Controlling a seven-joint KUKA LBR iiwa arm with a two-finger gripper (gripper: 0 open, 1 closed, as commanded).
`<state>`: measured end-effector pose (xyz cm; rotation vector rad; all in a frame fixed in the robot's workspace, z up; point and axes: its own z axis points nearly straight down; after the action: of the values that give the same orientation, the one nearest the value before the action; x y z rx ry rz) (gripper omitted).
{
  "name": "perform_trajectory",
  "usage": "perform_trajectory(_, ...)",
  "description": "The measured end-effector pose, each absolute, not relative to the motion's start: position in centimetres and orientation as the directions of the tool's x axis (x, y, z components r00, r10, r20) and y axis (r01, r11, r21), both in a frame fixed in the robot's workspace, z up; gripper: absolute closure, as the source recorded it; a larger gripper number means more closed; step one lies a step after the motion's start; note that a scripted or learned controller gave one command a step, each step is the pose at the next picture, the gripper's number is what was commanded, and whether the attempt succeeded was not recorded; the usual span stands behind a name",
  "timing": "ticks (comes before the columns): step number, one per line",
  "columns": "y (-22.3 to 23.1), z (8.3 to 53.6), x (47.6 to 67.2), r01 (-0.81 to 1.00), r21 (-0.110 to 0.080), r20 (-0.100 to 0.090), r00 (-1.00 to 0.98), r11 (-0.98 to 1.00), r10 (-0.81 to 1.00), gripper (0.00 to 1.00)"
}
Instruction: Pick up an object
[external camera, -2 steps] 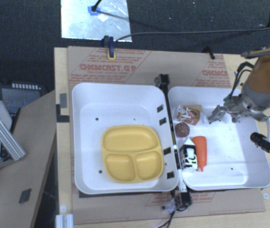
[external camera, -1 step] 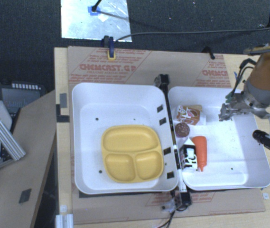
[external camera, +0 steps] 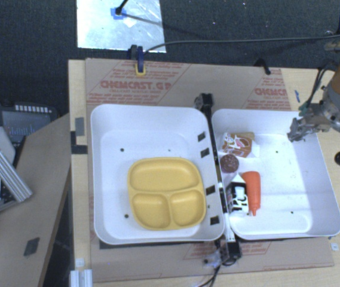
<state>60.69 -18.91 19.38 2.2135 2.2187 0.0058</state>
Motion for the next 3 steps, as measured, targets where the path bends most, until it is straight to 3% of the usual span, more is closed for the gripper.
perform_trajectory(2,-18.9,29.2,61.1,1.0,0.007,-0.002,-0.005,0.005,1.0,1.0)
perform_trajectory(3,-13.9,27.4,60.1,1.0,0.0,0.001,-0.009,0.009,1.0,1.0)
